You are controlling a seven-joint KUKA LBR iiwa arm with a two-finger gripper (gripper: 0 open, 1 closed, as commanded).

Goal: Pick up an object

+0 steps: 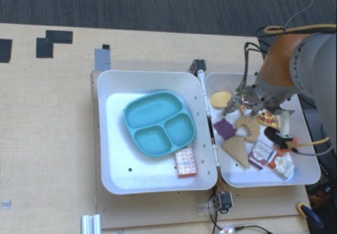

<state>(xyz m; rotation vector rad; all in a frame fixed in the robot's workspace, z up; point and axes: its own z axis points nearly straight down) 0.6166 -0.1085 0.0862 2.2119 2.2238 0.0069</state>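
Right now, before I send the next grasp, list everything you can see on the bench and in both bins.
Divided plate: 1, teal, three compartments, middle of the left bin.
Small carton: 1, red and white, left bin, just below the plate's lower right edge.
Round item: 1, yellow, upper left of the right bin.
Purple item: 1, purple, right bin, below the yellow one.
Tan pieces: at least 2, tan, middle of the right bin.
Small packets: about 3, red, white and maroon, lower right of the right bin.
Black tape marks: 3 patches, bench, upper left.
Arm: 1, grey with orange band, over the right bin.
Gripper: 1, low over the right bin's upper part; grip hard to make out.
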